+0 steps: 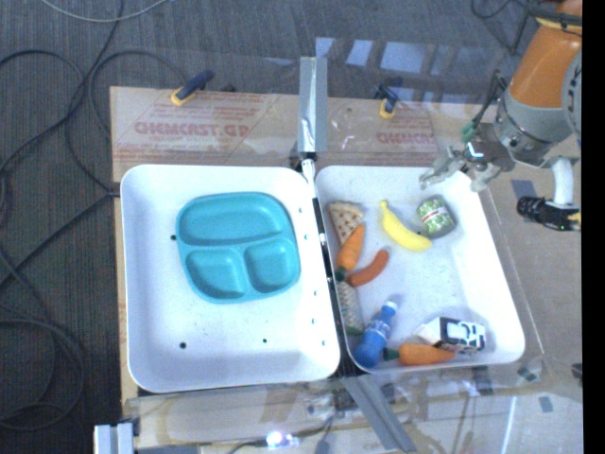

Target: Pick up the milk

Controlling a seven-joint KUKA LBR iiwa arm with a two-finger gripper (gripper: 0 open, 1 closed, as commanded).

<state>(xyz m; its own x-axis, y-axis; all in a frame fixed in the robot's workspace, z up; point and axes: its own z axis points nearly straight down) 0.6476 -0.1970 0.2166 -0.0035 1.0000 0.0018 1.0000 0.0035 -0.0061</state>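
The milk (457, 332) is a small white carton with black markings, lying on its side in the near right corner of the right bin (501, 282). An orange carrot (425, 354) rests against its front. My gripper (457, 174) hovers over the far right corner of the same bin, well away from the milk. Its fingers are spread open with nothing between them, just above and right of a green can (436, 216).
The right bin also holds a banana (404, 229), a sandwich wedge (345, 218), a second carrot (351, 247), a sausage (369, 267) and a blue bottle (376, 334). A blue divided tray (238, 245) sits in the left bin (151, 329).
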